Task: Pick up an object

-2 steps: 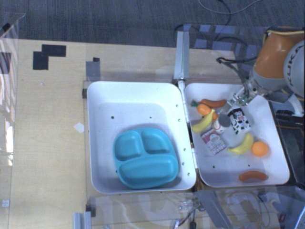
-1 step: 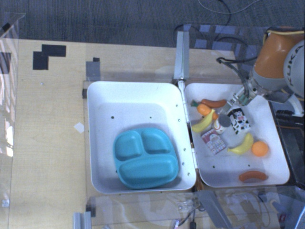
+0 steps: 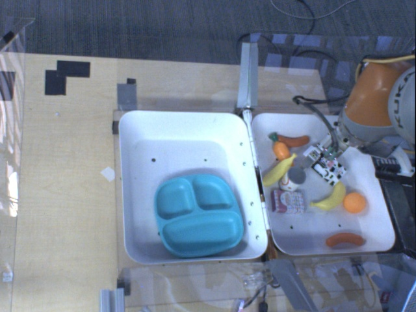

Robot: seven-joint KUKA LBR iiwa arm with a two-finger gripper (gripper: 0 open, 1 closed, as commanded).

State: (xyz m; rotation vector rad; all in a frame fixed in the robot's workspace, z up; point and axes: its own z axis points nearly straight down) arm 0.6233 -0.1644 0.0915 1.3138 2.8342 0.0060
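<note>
Yellow bananas [image 3: 279,169] flank the gripper [image 3: 325,162] we see (grip state unclear) above the right bin [image 3: 383,239], beside an orange [image 3: 355,203].

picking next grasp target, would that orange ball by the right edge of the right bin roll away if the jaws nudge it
Probably. The orange ball looks round and smooth, so a sideways nudge would likely send it rolling across the right bin. The banana beside it might check it on that side. It appears rigid and light, likely a toy, so it may slip from a grip that closes off-centre.
</note>
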